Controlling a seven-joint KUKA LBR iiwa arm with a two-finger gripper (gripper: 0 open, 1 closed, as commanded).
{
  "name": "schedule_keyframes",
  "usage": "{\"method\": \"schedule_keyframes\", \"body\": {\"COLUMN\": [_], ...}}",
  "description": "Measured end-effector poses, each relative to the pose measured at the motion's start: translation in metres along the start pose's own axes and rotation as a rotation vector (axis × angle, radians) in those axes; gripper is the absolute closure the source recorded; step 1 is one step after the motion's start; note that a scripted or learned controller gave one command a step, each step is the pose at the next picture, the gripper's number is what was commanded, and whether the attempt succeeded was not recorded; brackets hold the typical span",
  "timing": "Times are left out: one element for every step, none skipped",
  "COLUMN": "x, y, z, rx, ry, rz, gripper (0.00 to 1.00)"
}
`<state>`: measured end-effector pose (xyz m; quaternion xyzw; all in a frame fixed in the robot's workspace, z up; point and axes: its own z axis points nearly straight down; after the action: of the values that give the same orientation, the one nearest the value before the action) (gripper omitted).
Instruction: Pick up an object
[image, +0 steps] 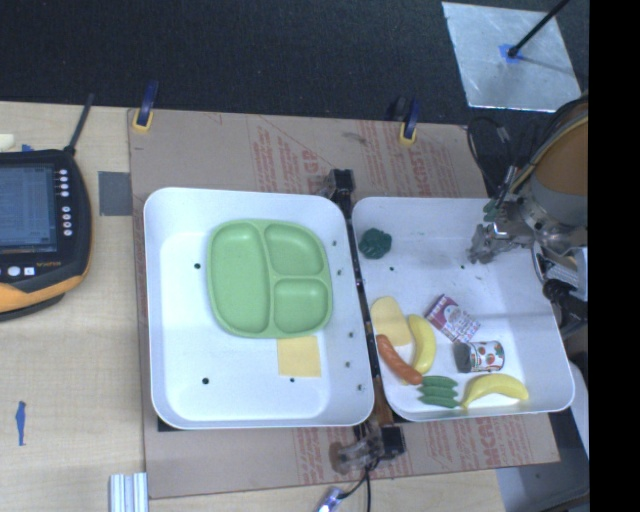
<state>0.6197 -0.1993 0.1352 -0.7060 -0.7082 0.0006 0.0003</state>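
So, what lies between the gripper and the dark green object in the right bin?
Nothing: in the camera view, bare white bin floor runs from the gripper to the dark green object.

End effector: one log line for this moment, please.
phase: approach | end effector: above right white bin, far side | nearest: dark green toy | grasp: none seen

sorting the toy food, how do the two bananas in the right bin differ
The upper banana lies nearly upright in the view, beside the hot dog; the lower banana lies almost level near the bin's front edge. The upper one looks shorter and plumper, the lower one longer with a stronger curve. The lower one sits just below the small can; the upper one lies left of the can. Both are yellow and lie free of the gripper.
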Motion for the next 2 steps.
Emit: {"method": "schedule_keyframes", "body": {"x": [0.031,0.076], "y": [0.032,-0.049], "z": [-0.129,-0.047], "rx": [-0.003,0.005], "ry": [0.0,0.001], "rz": [-0.001,0.0], "gripper": [0.0,0.0]}}
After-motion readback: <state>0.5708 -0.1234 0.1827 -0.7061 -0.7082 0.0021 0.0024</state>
